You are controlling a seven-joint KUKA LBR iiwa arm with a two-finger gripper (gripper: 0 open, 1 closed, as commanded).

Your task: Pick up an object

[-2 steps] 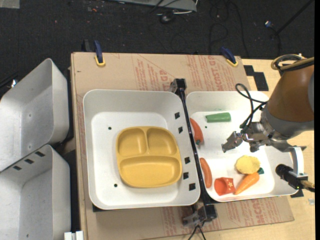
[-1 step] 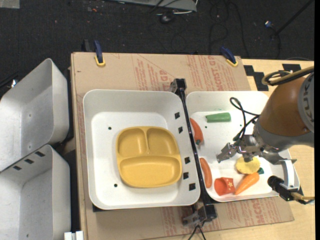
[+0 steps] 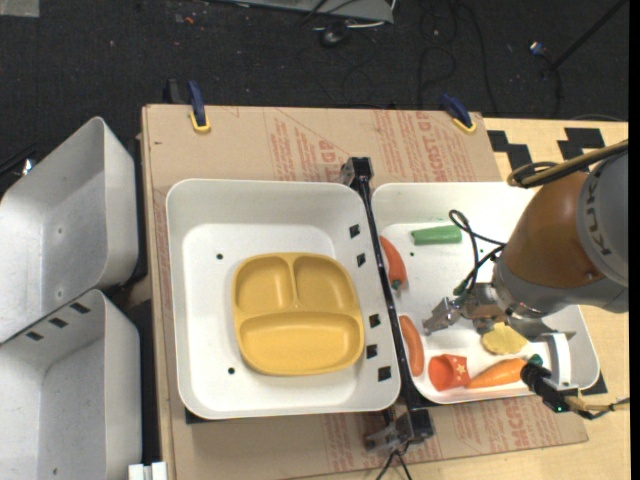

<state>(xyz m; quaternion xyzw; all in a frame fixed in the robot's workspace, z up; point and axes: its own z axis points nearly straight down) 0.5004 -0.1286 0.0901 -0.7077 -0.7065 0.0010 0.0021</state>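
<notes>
The right bin (image 3: 500, 203) holds several small toy foods. A green block (image 3: 437, 234) lies at the far side. An orange-red piece (image 3: 393, 262) rests against the left wall, and another (image 3: 411, 343) lies nearer the front. At the front edge sit a red pepper (image 3: 449, 370) and an orange carrot (image 3: 497, 373), with a pale yellow piece (image 3: 503, 340) just behind the carrot. My gripper (image 3: 446, 317) hangs low over the middle of this bin, between the yellow piece and the orange-red pieces, above the red pepper. I see nothing held in it.
The left bin (image 3: 200, 218) bears a yellow divided plate (image 3: 297, 313). A black divider with clips (image 3: 368, 258) runs between the bins. The bulky arm (image 3: 565, 253) covers the right bin's right side. White tubs (image 3: 60, 228) stand off the bench at left.
</notes>
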